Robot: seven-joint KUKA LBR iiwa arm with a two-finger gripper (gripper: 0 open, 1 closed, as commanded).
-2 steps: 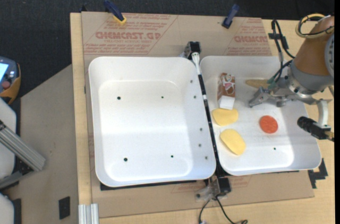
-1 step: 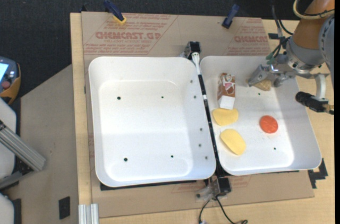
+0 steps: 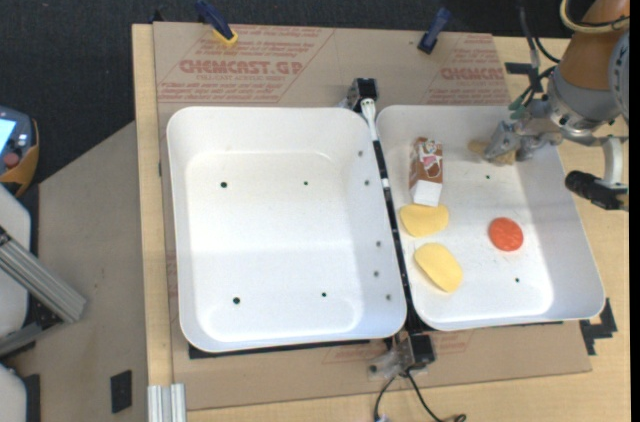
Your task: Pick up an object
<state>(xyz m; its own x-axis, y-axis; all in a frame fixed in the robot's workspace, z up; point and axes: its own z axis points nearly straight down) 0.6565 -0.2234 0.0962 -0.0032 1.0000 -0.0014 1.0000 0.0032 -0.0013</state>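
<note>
The claw (image 3: 503, 148) sits low over the far right part of the right bin (image 3: 560, 305). Its tips are blurred, so its opening and any contact cannot be determined. The brown-and-white packet (image 3: 427, 169) lies flat near the bin's far left side, long axis running far-to-near, white end toward the near side. Just nearer lie two yellow pieces (image 3: 424, 220) (image 3: 439, 267), side by side, close together. An orange round piece (image 3: 506, 235) lies apart to their right. The arm (image 3: 592, 60) is cut off at the right edge.
</note>
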